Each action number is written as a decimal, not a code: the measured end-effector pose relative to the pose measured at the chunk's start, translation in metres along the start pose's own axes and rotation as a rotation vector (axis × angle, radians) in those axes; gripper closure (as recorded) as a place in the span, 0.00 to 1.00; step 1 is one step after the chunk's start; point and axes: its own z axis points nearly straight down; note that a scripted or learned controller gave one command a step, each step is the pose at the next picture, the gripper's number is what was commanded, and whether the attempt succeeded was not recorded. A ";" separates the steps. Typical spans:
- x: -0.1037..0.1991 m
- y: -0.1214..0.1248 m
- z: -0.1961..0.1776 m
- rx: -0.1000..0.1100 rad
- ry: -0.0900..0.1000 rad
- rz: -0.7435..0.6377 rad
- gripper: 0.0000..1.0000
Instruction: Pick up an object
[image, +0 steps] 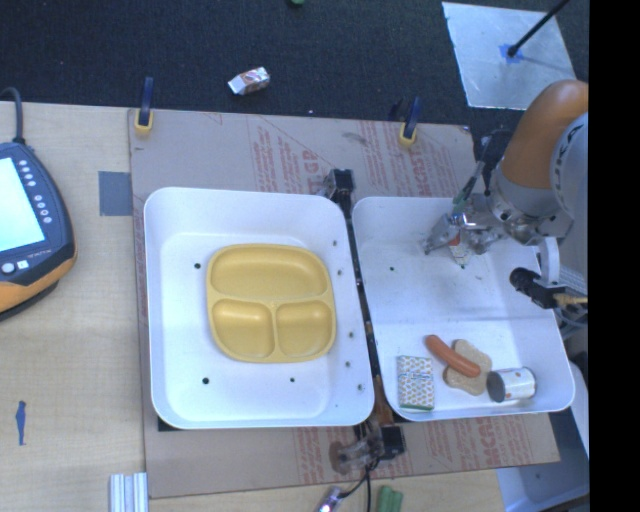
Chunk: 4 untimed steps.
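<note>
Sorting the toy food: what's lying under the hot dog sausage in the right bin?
The sausage lies across a tan bread slice, overlapping its upper-left edge. The strip of bread beneath it is covered.

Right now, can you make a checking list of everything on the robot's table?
Surface: wooden bench with a cardboard sheet, two white bins side by side.
Job's things: right bin holds a hot dog toy, a bread piece, a checked packet and a small can, all near its front edge.
Clutter: yellow divided plate in the left bin.
Gripper: gripper over the right bin's far part, apart from the things.
Cables: wires at the front edge.
Surroundings: control pendant, crumpled wrapper on dark floor.
</note>
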 end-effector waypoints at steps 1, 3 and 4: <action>0.001 0.000 0.000 0.001 0.001 -0.001 0.00; 0.045 0.000 0.001 0.004 0.001 -0.003 0.00; 0.072 0.000 0.001 0.006 0.000 -0.004 0.00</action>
